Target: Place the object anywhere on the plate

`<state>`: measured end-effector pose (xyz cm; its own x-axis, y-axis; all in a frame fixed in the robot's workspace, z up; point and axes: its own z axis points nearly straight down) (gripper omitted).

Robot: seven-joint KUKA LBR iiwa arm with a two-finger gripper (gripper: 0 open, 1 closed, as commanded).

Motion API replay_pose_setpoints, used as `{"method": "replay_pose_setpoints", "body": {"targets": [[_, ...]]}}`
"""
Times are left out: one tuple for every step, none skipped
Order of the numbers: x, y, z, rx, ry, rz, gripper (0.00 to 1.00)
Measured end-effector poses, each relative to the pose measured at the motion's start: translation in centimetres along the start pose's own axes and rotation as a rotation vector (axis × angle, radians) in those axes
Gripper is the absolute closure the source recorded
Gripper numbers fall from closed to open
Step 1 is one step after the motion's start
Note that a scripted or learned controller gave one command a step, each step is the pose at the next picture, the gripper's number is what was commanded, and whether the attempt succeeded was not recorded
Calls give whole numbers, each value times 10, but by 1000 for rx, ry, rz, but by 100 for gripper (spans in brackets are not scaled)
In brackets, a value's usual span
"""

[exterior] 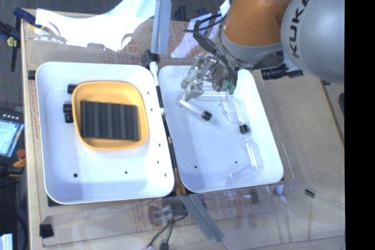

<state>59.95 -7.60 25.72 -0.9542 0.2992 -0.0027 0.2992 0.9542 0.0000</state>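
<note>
Hovering low over the far part of the right shallow white bin (266, 143), the jaws (202, 82) — whether parted or closed I cannot tell — sit just above one of roughly four clear plastic tubes with black caps (195, 109). Step in hand: picking. Next, carry one left to the single yellow plate (88, 93) holding a dark ridged insert, in the left white bin (53, 167).

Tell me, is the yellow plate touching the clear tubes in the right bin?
Apart. The camera view shows the yellow plate lying in the left bin, while the clear tubes lie in the right bin.
</note>
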Motion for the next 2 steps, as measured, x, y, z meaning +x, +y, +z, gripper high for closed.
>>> {"method": "replay_pose_setpoints", "body": {"targets": [[-45, -14, 43, 0, 1, -240, 100], [-33, -3, 75, -1, 4, -448, 100]]}}
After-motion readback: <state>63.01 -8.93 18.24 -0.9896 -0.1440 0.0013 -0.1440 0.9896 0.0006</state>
